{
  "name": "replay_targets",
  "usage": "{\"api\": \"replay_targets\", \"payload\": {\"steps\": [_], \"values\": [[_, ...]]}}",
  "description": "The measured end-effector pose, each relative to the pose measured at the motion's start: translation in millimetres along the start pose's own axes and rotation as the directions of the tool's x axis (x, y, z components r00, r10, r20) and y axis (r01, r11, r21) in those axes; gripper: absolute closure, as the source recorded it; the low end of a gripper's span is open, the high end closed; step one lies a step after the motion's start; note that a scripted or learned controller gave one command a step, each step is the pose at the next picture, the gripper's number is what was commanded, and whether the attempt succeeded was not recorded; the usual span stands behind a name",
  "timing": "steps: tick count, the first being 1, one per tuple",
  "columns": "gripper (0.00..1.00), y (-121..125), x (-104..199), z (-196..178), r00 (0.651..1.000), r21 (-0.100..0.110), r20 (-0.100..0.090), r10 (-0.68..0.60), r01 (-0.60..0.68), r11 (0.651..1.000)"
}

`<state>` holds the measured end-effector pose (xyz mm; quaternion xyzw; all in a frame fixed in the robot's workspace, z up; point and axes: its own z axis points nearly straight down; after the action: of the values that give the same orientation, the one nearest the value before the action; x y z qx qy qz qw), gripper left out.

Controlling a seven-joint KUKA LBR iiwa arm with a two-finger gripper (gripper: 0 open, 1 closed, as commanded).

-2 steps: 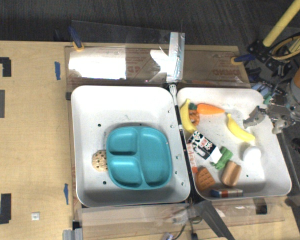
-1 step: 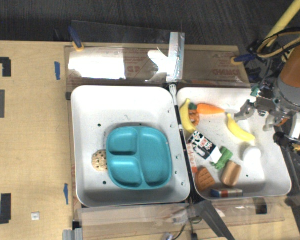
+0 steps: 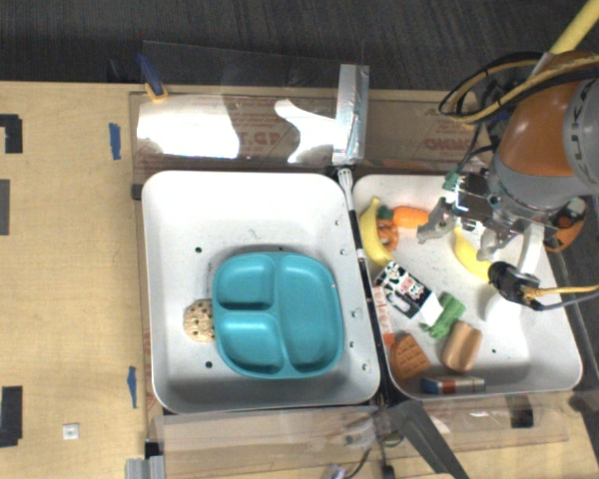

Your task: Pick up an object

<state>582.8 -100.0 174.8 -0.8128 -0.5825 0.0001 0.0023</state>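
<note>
The right bin (image 3: pixel 551 352) holds several small objects. A yellow banana (image 3: pixel 371 238) lies along its left wall beside an orange carrot-like toy (image 3: pixel 410 216). A second yellow piece (image 3: pixel 468 253) lies under my gripper (image 3: pixel 475 230), which hangs over the bin's upper middle below the grey and orange wrist. Lower down are a black-and-white packet (image 3: pixel 407 289), a green item (image 3: pixel 445 314), a brown cylinder (image 3: pixel 461 346), a brown waffle-like piece (image 3: pixel 409 357) and a marker (image 3: pixel 451 384). The wrist hides the gripper's tips.
The left bin (image 3: pixel 170 228) carries a teal divided plate (image 3: pixel 277 312) with a cookie (image 3: pixel 198 319) at its left edge. A metal divider (image 3: pixel 350 118) and clear sheet stand behind the bins. Cables (image 3: pixel 539 289) trail from the arm over the right bin.
</note>
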Motion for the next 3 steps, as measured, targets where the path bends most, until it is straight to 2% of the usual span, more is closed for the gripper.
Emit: {"api": "replay_targets", "payload": {"steps": [1,2,3], "values": [[0.00,-10.4,-20.9,-74.4,0.997,-0.012,0.002,-0.078,0.078,0.997],[0.00,-9.5,-52.7,75.8,0.947,0.006,0.002,-0.323,0.323,0.947],[0.00,19.6,-64.4,88.0,0.942,-0.007,0.003,-0.335,0.335,0.942]]}}
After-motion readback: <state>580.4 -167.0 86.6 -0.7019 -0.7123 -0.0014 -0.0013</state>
